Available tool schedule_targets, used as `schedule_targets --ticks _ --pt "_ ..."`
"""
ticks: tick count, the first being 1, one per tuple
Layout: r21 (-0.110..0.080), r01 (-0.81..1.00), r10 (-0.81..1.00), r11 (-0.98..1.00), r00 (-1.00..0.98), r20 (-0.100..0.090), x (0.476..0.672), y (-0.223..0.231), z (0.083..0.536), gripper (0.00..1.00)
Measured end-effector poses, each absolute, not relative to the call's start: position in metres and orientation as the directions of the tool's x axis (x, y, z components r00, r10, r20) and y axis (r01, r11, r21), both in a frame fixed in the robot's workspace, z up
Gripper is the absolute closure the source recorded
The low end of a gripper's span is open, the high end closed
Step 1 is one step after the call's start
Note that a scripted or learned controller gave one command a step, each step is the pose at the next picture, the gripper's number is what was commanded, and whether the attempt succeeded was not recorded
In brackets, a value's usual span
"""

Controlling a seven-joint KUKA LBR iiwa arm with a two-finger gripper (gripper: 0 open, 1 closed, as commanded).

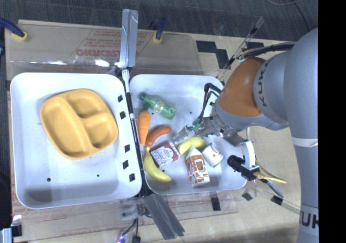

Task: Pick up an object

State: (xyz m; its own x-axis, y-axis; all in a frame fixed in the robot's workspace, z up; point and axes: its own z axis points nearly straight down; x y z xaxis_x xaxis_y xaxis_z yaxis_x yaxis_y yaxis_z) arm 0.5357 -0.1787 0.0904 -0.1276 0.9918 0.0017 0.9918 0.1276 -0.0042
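A divided plate (79, 123) lies in the left bin (27, 182); food items crowd the right bin (178, 85).

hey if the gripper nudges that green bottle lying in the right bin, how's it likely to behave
The green bottle lies on its side on bare bin floor, so a nudge would probably roll it, perhaps toward the carrot beside it. It looks like small clear plastic, likely light and a bit slippery. The rounded body may squirt out of a pinch unless gripped across its middle.

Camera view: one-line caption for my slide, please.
KUKA arm's gripper low over right bin of toy food; yellow divided plate in left bin.
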Motion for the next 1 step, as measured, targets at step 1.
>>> schedule_targets --ticks 1 --pt "-0.004 0.999 0.999 0.043 -0.043 0.002 0.4802 -0.1789 0.0904 0.0"
